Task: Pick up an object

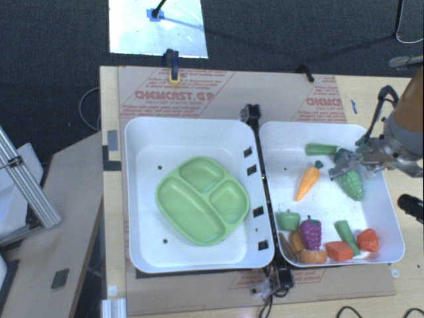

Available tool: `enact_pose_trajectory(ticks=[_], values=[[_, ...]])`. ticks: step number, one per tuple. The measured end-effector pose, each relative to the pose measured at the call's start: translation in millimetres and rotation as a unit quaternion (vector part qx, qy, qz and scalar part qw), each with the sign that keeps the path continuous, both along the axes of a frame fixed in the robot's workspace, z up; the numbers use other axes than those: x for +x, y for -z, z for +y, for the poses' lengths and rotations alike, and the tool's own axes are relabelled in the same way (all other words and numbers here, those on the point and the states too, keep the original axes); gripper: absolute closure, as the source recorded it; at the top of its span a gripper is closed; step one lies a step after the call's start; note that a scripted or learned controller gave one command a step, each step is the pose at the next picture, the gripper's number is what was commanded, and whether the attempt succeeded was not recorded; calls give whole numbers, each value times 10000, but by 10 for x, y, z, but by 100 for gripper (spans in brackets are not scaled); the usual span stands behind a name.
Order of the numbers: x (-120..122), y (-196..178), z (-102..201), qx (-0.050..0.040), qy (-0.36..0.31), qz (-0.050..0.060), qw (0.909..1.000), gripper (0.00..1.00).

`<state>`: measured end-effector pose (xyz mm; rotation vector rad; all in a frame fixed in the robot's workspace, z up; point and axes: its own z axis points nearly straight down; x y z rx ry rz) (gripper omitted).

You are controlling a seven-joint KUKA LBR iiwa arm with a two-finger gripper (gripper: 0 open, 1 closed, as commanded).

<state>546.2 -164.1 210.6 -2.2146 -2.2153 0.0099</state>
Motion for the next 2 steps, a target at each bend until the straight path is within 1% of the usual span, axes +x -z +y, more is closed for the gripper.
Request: enact_pose_trajectory(ticks=[1,2], values=[[29,-67,3,-12,-14,-62,10000,0],[113,426,67,-6,-27,-50,10000,0]])
